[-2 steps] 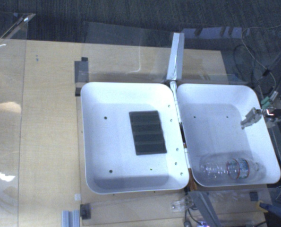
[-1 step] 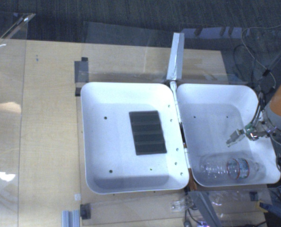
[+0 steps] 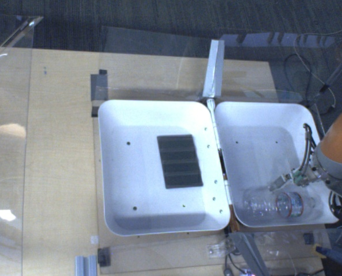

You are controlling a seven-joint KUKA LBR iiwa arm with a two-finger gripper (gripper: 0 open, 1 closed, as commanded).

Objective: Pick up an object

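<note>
- A clear plastic bottle [image 3: 272, 204] lies on its side in the right bin [image 3: 257, 125], near that bin's front wall, its cap end pointing toward the left bin [image 3: 153, 117].
- The gripper [image 3: 285, 180] hangs inside the right bin, just above and behind the bottle as seen from the camera, close to it; nothing shows between its fingers.
- Whether the gripper's fingers are spread or closed cannot be told; they are small and blend with the white floor.
- The arm [image 3: 338, 148], with its orange band, comes in over the right bin's outer rim, and cables run along the wrist.
- The bottle has a label band with a bluish and reddish mark near its base end, on the side nearer the arm.
- The left bin holds a dark, flat, rectangular ribbed pad [image 3: 179, 161] lying near the middle of its floor, slightly tilted, well apart from the bottle.
- The two bins sit side by side on a pale wooden desk [image 3: 50, 154], their inner rims touching.
- A grey upright bar [image 3: 213, 68] stands behind the bins where the rims meet.
</note>
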